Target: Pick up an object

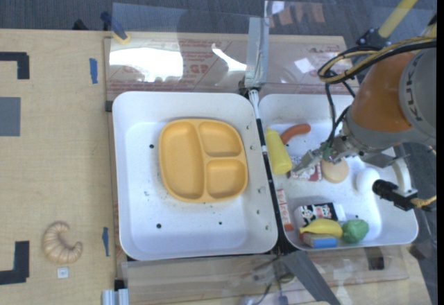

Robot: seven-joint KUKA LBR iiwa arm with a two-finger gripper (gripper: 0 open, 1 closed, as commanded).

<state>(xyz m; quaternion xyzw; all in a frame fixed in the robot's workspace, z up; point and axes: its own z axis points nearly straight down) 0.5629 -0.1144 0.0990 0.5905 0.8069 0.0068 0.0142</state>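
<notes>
Loose toy objects in the right-hand white bin (pixel 409 227)

A yellow rounded block (pixel 279 152) lies along the bin's left wall, a red sausage shape (pixel 296 132) just beyond it toward the back edge. A tan round disc (pixel 336 171) sits mid-bin. At the front edge lie a black-and-white printed card (pixel 320 212), a yellow banana shape (pixel 322 228) on a blue piece (pixel 322 242), and a green lump (pixel 355 230).

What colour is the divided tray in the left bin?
Yellow-orange, a three-compartment tray, seen in the camera view.
</notes>
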